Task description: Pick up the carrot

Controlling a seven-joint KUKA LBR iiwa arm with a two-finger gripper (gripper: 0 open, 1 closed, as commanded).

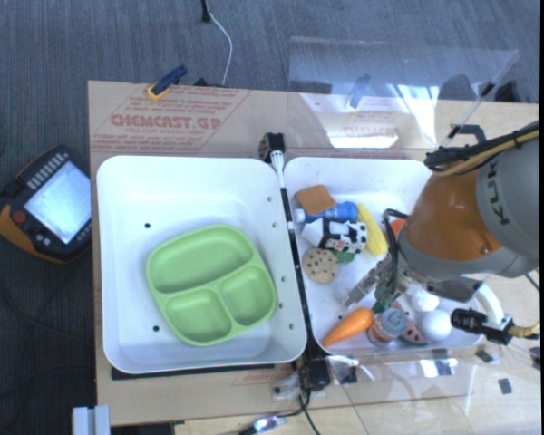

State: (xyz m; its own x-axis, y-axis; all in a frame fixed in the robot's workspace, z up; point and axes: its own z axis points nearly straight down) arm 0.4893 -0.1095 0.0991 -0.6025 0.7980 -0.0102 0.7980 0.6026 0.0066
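The carrot (348,326) is orange and tapered, lying at a slant near the front edge of the right bin (363,165), with its tip pointing to the lower left. My gripper (378,286) hangs just above and to the right of the carrot's thick end, under the orange wrist band. It is low among the toys. Nothing can be made out in its grasp, and the wrist hides part of the bin behind it.
A green divided plate (213,284) lies in the left bin (127,243). Around the carrot are a cookie (320,265), a black-and-white cow toy (345,236), a yellow piece (373,227), a brown slice (315,198), a small can (390,326) and a white egg (434,324).
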